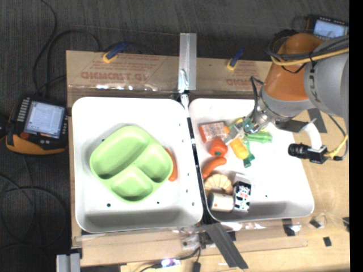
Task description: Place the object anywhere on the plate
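Jaws state cannot be told; the gripper (248, 123) hangs low over the right bin (283, 169), near its rear edge, among the toys; nothing is visibly held. Just beside it lie a green piece (260, 136), a yellow piece (239, 148) and a packet (213, 131); nearer the front edge sit a carrot (218, 147), a bread roll (219, 181) and a small carton (242, 195). The plate (131, 162), green and three-part, rests in the left bin (85, 208), an orange piece (172, 169) touching its right rim. Judgement: early stage; object not yet lifted; pick, carry and placement remain.
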`<state>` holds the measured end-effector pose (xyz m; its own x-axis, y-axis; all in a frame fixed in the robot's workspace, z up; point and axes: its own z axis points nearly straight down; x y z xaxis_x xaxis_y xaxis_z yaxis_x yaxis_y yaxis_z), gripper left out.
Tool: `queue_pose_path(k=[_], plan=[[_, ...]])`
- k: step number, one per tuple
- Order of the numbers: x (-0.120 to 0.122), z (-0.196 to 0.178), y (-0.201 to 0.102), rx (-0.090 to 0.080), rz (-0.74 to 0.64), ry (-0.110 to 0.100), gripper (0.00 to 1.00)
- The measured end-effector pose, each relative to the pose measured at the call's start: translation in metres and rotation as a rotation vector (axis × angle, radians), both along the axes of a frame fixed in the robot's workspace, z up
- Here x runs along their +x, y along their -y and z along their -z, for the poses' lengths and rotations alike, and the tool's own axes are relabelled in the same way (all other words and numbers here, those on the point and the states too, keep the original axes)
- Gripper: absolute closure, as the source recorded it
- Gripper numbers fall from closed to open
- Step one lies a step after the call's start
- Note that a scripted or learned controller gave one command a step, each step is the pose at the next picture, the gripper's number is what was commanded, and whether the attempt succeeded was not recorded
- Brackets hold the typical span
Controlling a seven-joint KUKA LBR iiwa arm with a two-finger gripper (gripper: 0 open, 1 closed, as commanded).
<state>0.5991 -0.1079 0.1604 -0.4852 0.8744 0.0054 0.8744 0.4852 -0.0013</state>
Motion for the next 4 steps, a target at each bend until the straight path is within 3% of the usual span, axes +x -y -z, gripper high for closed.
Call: queue_pose_path(k=[1, 2, 3, 4], plan=[[-0.024, -0.02, -0.078, -0.002, -0.218, 0.0, 1.0], [-0.025, -0.019, -0.149, -0.002, -0.142, -0.001, 1.0], [-0.043, -0.081, -0.224, -0.006, -0.066, -0.003, 1.0], [-0.043, -0.081, -0.224, -0.006, -0.066, -0.003, 0.0]])
